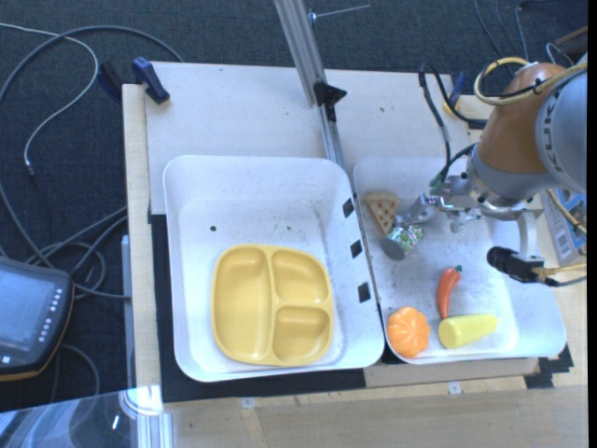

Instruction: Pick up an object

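The right bin (415, 286) holds several toy foods. A brown waffle-like piece (381, 211) lies at its far left. A red chili with a green stem (449, 290) lies in the middle. An orange pumpkin-shaped piece (408, 331) and a yellow block (467, 329) rest near the front edge. My gripper (407, 234) reaches in from the right and is low over the bin, just right of the waffle piece. A small green and silver thing (403, 242) sits at its tip; whether it is held is unclear.
The left bin (187, 194) holds a yellow divided plate (273, 303). A metal pole (308, 45) runs from the top down between the bins. Cables and the arm's grey body (522, 147) crowd the right side. A blue clamp (149, 77) sits at the bench's far left corner.
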Action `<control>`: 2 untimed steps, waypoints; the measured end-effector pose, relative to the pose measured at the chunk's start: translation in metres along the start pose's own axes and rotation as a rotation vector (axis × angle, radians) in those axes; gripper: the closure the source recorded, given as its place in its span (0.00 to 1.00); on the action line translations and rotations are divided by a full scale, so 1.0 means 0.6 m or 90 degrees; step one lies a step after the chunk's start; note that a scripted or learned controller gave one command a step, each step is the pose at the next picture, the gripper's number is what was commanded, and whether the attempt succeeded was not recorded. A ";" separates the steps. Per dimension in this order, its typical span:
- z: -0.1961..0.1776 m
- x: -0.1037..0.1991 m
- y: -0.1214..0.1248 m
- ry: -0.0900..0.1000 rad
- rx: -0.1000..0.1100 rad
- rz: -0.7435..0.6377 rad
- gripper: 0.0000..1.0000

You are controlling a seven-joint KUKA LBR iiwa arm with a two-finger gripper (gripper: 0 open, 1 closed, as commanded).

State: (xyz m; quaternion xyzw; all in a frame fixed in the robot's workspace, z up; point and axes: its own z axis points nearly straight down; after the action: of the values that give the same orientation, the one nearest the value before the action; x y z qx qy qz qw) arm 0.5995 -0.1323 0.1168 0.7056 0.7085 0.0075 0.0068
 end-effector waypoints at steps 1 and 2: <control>-0.018 -0.001 0.002 0.000 -0.002 0.001 1.00; -0.091 -0.006 0.008 -0.002 0.009 0.002 1.00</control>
State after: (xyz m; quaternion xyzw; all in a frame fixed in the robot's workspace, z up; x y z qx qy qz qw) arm 0.6034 -0.1359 0.1717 0.7066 0.7076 0.0017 0.0029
